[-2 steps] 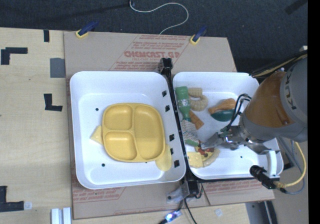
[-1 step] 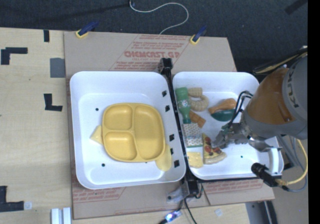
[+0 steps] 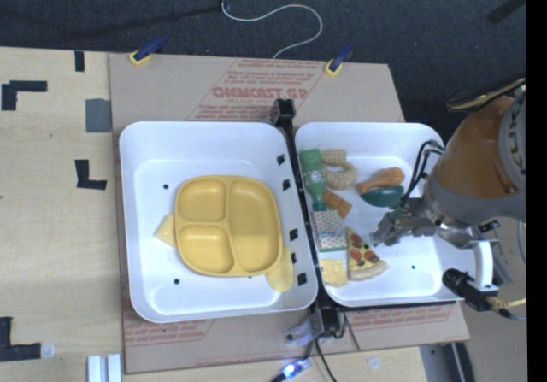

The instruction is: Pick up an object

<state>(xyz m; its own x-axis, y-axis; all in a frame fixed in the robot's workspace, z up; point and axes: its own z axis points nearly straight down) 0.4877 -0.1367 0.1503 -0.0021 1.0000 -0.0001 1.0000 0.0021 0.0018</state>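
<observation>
My gripper hangs low over the right bin, just right of a pizza slice toy. Small toy foods lie along the bin's left side: a green bottle, a beige ring-shaped piece, an orange piece, a speckled grey block and a yellow cheese piece. A teal and orange item rests just above the gripper. Nothing shows between its tips.
The left bin holds a yellow divided plate. A black clip joins the bins at the top. The grey arm with its orange band fills the right bin's right side. Cardboard lies under both bins.
</observation>
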